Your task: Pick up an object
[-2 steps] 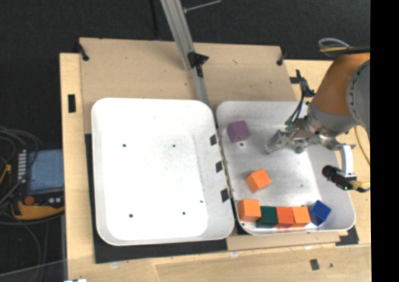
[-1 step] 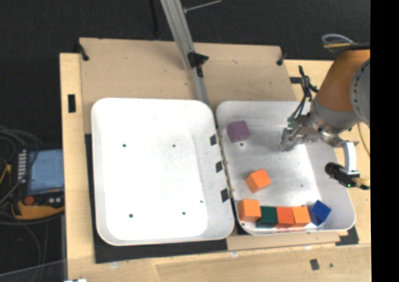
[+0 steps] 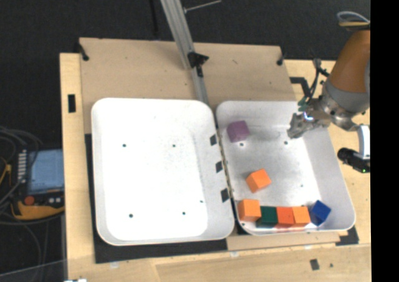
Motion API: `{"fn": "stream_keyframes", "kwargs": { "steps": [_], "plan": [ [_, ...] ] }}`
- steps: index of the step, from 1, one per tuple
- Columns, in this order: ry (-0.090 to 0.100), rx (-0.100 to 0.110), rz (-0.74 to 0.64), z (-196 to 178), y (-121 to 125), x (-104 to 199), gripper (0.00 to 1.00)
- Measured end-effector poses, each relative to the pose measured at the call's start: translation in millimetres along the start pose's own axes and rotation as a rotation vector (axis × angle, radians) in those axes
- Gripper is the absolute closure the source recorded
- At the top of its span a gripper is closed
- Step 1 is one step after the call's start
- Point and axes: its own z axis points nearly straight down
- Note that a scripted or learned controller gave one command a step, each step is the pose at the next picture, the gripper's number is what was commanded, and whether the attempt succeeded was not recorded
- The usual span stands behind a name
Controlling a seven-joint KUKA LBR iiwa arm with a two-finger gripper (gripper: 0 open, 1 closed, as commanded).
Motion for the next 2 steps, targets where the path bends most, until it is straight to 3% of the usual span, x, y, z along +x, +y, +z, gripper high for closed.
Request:
{"fn": "stream_keyframes", "kwargs": {
  "steps": [1, 2],
  "plan": [
    [0.000, 0.000, -0.002, -56.7, 8.8, 6.4, 1.00],
    [0.000, 0.004, -0.004, -64.4, 9.7, 5.3, 1.00]
  ]
}}
